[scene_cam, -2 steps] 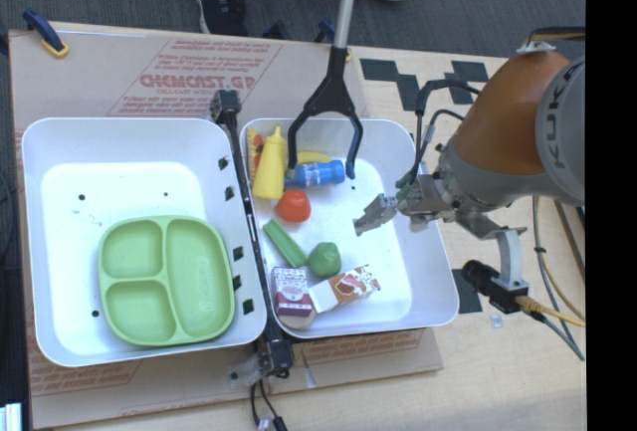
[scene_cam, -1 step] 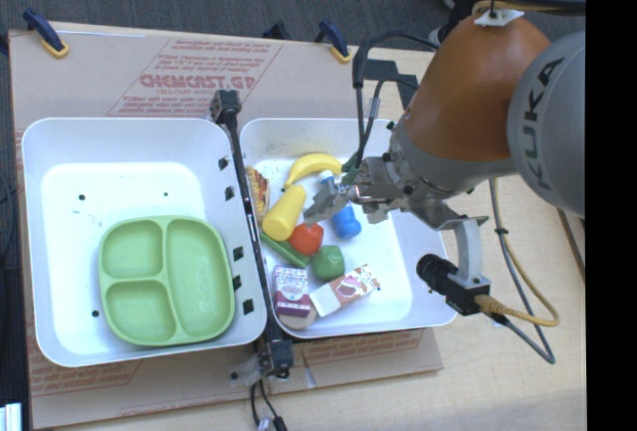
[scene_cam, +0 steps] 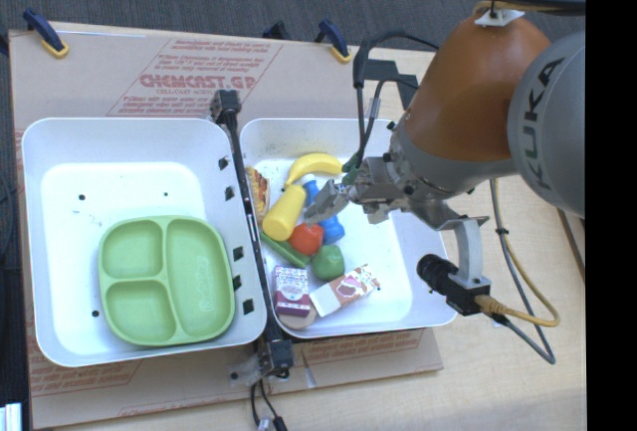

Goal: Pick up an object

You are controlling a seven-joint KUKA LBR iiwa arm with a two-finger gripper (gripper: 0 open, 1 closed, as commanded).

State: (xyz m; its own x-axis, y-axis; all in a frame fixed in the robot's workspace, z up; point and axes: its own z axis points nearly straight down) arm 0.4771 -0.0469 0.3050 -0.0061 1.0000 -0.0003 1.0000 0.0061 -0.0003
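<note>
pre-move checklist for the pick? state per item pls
1. Gripper over the target bin: ok, it sits above the pile in the right bin.
2. Object between the fingers: cannot tell, the fingertips blend into the clutter.
3. Candidate under the gripper: ok, a blue item and a red ball lie directly below it.
4. Target isolated: not ok, the yellow bottle, banana, green item and packets crowd together.
5. Clearance to the bin divider: ok, the gripper is right of it, with the bottle between.
6. Left bin: ok, the green tray lies flat, apart from the arm.
</note>
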